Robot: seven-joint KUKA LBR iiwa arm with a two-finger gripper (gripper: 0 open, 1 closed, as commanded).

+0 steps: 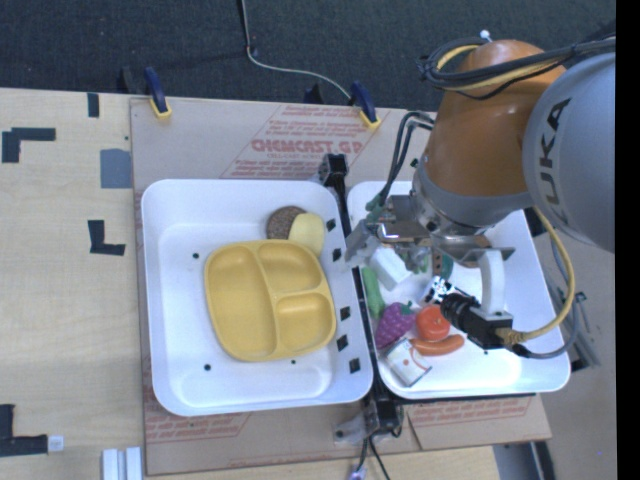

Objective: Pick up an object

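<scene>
- Seemingly low over the right bin (545,373), the claw (420,258) hangs near its left wall; I cannot tell its state.
- Just below lie purple grapes (395,323), a red tomato (433,322), an orange carrot (440,345).
- Best descend squarely on one piece, clear of the wall.
- Left bin (165,298) bears a yellow tray (268,298).

arm (560,138): grey shell | orange band | black lettering | black and yellow cables at wrist

wooden bench (60,308), cardboard sheet (290,143) on it, two white bins (165,298) side by side
</scene>
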